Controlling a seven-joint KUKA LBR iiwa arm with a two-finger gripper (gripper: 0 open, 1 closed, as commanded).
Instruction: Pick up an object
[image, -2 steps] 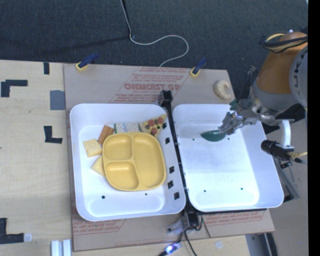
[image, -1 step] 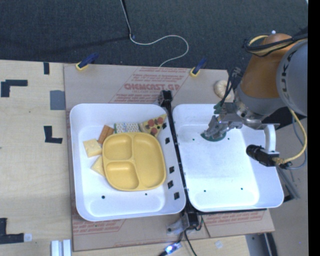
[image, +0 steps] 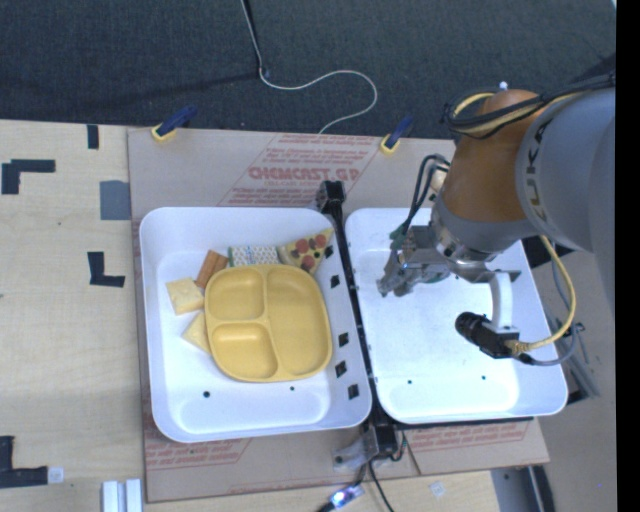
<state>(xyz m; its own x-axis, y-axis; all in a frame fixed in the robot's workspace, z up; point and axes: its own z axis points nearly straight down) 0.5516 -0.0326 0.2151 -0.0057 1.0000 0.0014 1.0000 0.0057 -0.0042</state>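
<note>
Gripper (image: 392, 281) state we cannot tell from here; it hangs over the right bin (image: 440, 385), near its left wall. Our candidates lie in the left bin (image: 165, 400): a yellow divided plate (image: 268, 322) with crackers (image: 185, 296) tucked at its left rim. We should cross the divider and descend squarely over one small piece.

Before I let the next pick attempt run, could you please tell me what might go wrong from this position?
1. The tool hangs over the right white bin, while the yellow divided plastic plate and the small flat pieces beside it lie in the left white bin; descending here would likely grasp nothing.
2. Crossing over, it could strike the black divider between the bins.
3. The plate covers part of the pieces, so a pick may slip.
</note>
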